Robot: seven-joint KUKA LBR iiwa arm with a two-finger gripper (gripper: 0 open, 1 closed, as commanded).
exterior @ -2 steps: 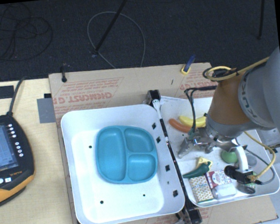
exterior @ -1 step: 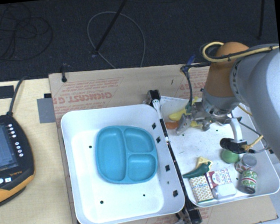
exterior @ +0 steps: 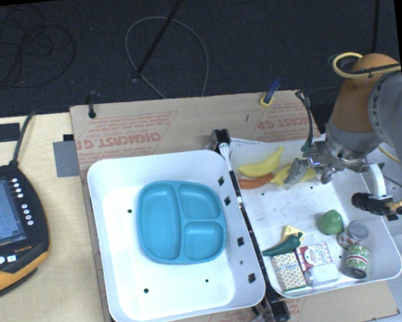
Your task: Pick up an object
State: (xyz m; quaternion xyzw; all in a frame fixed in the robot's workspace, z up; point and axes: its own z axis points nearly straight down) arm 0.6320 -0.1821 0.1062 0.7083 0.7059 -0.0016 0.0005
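Nearest the camera, along the front wall of the right bin [exterior: 387,272], the small goods crowd together: a printed carton [exterior: 288,270], a red-and-white carton [exterior: 316,257] just beside it, and a can [exterior: 355,260] lying on its side with a second can [exterior: 354,232] touching it; they look tumbled there rather than set down, as loose things gather against a wall. A little farther in lie a green pepper [exterior: 283,245] with a yellow scrap at its tip, and a green ball [exterior: 330,221] near the cans; the left bin [exterior: 123,302] bears a blue divided plate [exterior: 180,220], flat and centred.

Farther back, against the rear left corner of the right bin, the banana [exterior: 261,164] lies on top of an orange carrot-like piece [exterior: 255,181]; its long axis runs left to right with the right end raised toward the back, curve sagging toward the camera. It seems the likeliest thing to be picked up.

The gripper [exterior: 304,169] hangs low just to the right of the banana's right end, with a small yellow piece [exterior: 283,177] beside it; the view there is muddled, so whether the fingers stand apart or closed I cannot tell, nor whether they touch anything. Behind it the arm [exterior: 365,113] rises out of the right side.
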